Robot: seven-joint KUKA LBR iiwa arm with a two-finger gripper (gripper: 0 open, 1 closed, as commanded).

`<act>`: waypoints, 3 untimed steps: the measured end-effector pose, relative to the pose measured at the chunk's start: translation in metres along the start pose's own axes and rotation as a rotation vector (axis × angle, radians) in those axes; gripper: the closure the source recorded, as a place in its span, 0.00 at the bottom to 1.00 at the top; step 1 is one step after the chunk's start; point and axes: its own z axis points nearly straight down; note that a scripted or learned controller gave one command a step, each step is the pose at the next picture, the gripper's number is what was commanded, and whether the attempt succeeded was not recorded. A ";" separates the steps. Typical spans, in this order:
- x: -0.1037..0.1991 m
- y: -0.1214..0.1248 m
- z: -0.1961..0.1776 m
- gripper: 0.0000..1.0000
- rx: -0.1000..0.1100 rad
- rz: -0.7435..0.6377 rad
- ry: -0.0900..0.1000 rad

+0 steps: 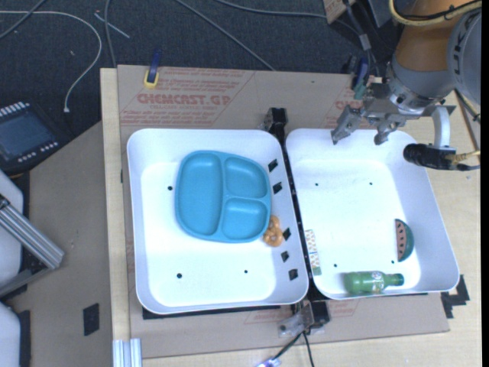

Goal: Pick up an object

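bottle (370, 282) well apart from fingers (339, 132)

A robotics lab: loose cables (84, 21) and a cardboard-topped bench (199, 90).

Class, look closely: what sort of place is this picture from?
Probably a robotics lab bench: a robot arm's gripper hangs over two white bins holding toy items, with loose cables on the floor.
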 end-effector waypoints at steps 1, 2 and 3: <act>0.000 0.002 -0.009 0.00 -0.015 -0.002 -0.001; -0.005 0.002 0.034 0.00 -0.011 -0.001 -0.001; -0.011 0.004 0.095 0.00 -0.010 -0.001 -0.001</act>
